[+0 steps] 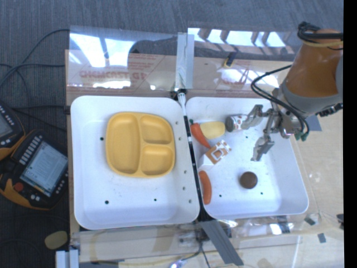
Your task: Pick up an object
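My gripper (258,134) hangs over the right bin (290,183), its two grey fingers spread open with nothing between them. A small silver and red can (235,122) lies just left of the upper finger (255,115). Left of the can, a pale yellow potato-like piece (212,129) lies against an orange carrot (198,134). An orange and white box (218,152) sits below them. A brown round object (248,179) rests below the lower finger (262,148). A reddish sausage (206,186) lies along the bin's left wall.
The left bin (89,200) bears a yellow divided plate (140,144). A raised divider (189,149) separates the two bins. Clear panels stand behind both bins. Handheld controllers and cables lie on the floor at far left.
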Motion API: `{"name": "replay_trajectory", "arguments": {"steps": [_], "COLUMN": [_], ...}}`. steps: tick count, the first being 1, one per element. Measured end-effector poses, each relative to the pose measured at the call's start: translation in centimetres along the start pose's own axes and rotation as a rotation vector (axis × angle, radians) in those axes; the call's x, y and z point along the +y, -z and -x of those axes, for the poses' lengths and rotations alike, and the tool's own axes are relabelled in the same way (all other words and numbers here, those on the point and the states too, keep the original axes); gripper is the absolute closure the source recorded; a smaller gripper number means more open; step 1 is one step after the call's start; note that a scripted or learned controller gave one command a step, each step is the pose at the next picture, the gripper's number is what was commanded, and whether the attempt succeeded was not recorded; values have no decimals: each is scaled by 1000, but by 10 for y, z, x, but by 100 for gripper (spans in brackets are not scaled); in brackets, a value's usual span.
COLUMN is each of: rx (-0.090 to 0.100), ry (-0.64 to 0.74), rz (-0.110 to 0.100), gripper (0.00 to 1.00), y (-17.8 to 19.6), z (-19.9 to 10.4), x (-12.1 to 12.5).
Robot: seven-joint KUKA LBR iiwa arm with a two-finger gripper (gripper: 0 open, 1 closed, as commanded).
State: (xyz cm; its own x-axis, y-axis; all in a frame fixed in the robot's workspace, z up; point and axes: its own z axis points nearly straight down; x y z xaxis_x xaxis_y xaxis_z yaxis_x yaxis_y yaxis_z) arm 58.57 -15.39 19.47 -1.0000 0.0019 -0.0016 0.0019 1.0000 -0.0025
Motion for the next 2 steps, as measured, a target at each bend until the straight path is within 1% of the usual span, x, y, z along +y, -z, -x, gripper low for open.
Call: {"name": "replay_trajectory", "arguments": {"steps": [1,2], "rx": [-9,-15], "ry": [-320,-319], "rz": [0,-4], "gripper": [0,100], "y": [-105,-93], "z": [14,16], "x": [31,31]}}
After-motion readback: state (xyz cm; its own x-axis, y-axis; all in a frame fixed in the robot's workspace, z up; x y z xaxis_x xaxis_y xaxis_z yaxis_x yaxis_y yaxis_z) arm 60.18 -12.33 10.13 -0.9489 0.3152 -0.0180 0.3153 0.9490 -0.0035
